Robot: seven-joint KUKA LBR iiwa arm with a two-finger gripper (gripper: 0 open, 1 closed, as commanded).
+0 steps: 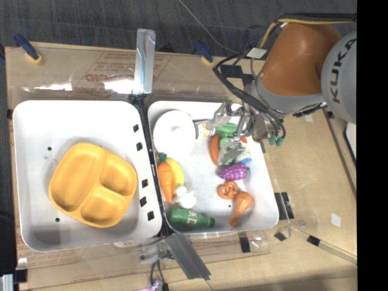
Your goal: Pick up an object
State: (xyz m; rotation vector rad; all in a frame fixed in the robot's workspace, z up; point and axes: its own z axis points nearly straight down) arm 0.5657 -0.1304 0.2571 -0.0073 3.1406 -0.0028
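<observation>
- Desk (315,180): carries two shallow white bins side by side, split by a black divider.
- Left bin (30,138): holds a yellow tray (92,183) with three compartments, lying near its middle.
- Right bin (203,193): holds a heap of toy food.
- White bowl (174,131): upside down in the far left corner of the right bin.
- Carrot (165,180): along the divider, touching a yellow piece (176,171) and a small white piece (185,197).
- Green bottle (189,218): on its side at the near wall.
- Purple grapes (233,173), pretzel (228,190) and drumstick (241,206): in a row down the right side, close together.
- Arm (297,59): reaches in from the right, orange band uppermost.
- Tool (233,135): low over the far right part of the right bin, above an orange piece (214,148) and a green piece (228,130); cannot tell whether it is released or clenched, nor whether it grips anything.
</observation>
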